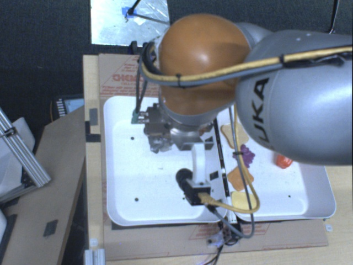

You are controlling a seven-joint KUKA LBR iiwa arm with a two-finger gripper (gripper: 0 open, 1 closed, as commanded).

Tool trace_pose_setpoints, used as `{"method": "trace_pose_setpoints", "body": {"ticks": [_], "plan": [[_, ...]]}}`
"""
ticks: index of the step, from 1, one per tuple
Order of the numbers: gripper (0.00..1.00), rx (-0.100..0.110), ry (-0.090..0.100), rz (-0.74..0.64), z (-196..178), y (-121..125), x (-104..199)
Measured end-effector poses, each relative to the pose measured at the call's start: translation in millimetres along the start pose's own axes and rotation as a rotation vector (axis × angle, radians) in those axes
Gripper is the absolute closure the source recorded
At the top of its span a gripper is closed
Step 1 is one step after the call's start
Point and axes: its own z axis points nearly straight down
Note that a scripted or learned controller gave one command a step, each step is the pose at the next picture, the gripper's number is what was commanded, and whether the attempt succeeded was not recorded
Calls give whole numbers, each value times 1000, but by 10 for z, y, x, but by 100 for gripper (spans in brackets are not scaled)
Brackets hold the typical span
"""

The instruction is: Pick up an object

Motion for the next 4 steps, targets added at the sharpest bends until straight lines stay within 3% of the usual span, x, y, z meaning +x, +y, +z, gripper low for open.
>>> {"method": "trace_pose_setpoints", "body": {"ticks": [1,2,3,4], "plan": [[100,-10,1,11,1184,828,-922],[100,-16,6,5,707,480,-1448],[100,-27,9,-2,-263,188,-1502],[100,-24,11,-8,-956,171,-1022]]}}
